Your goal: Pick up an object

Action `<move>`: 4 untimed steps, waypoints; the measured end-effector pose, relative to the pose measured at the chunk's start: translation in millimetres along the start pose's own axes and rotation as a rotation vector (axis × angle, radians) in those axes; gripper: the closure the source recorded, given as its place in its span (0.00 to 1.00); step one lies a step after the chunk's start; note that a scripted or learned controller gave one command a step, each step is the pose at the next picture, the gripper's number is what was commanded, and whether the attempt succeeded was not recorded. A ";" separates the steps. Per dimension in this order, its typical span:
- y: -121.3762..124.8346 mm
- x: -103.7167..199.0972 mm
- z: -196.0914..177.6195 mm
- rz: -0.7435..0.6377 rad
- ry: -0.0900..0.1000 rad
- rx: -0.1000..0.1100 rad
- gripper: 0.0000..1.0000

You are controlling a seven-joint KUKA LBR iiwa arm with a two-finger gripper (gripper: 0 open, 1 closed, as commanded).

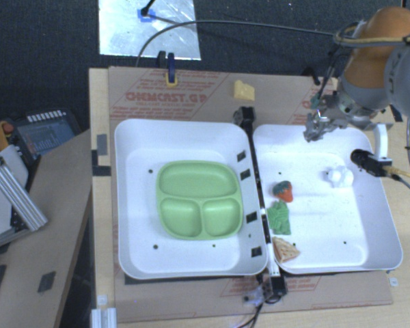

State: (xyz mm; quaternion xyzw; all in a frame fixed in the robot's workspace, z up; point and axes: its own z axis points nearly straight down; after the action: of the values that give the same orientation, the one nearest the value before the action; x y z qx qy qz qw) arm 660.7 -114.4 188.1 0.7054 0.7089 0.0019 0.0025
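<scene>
My gripper [313, 132] hangs over the far edge of the right bin [369, 244], with nothing visible between its fingers. In that bin lie a small white object [337, 176] towards the right, an orange and green toy [283, 190] near the left wall, a green leafy piece [279, 217] just below it, and a tan wedge [285, 250] at the front left corner. All of them lie well in front of the gripper, apart from it.
The left bin [133, 183] holds a green three-compartment plate [197, 199]. A black divider [254, 183] runs between the bins. A yellow block [244, 90] lies on the cardboard behind the bins. The middle and right floor of the right bin is bare.
</scene>
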 end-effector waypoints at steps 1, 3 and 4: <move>1.5 -0.2 -29.3 -0.001 0.000 0.001 1.00; -36.3 109.9 -18.5 -0.004 0.003 0.008 1.00; -53.4 161.8 -14.1 -0.004 0.003 0.008 1.00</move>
State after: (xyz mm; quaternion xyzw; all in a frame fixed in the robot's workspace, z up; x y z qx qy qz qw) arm 606.5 47.2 201.6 0.7038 0.7104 0.0001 -0.0011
